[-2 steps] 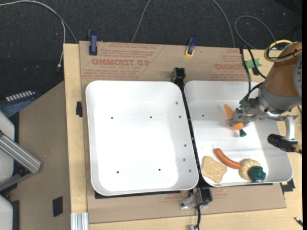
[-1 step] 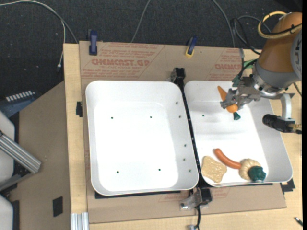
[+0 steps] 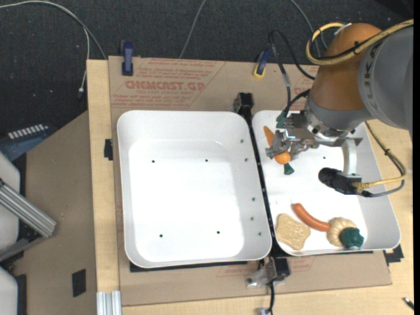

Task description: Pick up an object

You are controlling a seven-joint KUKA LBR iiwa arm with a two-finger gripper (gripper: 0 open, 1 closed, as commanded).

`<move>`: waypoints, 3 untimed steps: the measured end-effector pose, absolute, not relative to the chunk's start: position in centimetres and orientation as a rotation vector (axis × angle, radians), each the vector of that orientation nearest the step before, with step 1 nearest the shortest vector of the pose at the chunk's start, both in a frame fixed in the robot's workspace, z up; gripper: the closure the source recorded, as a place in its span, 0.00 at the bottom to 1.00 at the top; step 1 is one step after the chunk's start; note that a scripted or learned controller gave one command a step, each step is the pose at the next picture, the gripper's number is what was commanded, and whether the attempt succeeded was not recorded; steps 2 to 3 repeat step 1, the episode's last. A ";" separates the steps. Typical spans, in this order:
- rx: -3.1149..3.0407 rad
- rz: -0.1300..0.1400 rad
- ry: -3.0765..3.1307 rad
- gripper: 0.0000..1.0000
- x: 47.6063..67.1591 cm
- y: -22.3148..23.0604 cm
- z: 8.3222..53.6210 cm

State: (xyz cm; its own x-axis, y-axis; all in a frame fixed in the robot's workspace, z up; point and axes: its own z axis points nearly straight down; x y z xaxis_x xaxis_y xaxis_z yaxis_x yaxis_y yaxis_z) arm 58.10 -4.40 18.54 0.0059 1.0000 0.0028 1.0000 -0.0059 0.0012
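The end effector [image 3: 286, 148] hangs low in the far-left part of the right bin [image 3: 310, 190], just above a small carrot [image 3: 283, 157] whose green stub points toward the bin's middle. The wrist hides its working end, so I cannot tell whether it is apart, together, or clamped on anything. The carrot looks like the likely target, touching or nearly touching the tool. I cannot say that it is gripped.

An orange wedge [image 3: 268, 135] lies just beside it, closer to the bin's left wall. Along the bin's near edge sit a sausage [image 3: 308, 216], a cracker [image 3: 292, 231] and a cream toy [image 3: 342, 231], well apart from the tool.

The risks, as I judge them:
- The carrot is small and rounded. An off-centre close could squirt it sideways or pinch only the stub.
- The wedge is close enough to be nudged or half-caught, which would spoil the grip.
- The bin's left wall is near, and a descent drifting that way could strike it.
- A lift on a shallow hold may drop the carrot back into the bin.
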 end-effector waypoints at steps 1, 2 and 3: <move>-2.211 -0.003 -2.230 1.00 61.8 4.7 18.5; -2.211 -0.003 -2.230 1.00 61.8 4.7 18.5; -2.211 -0.003 -2.230 1.00 61.8 4.7 18.5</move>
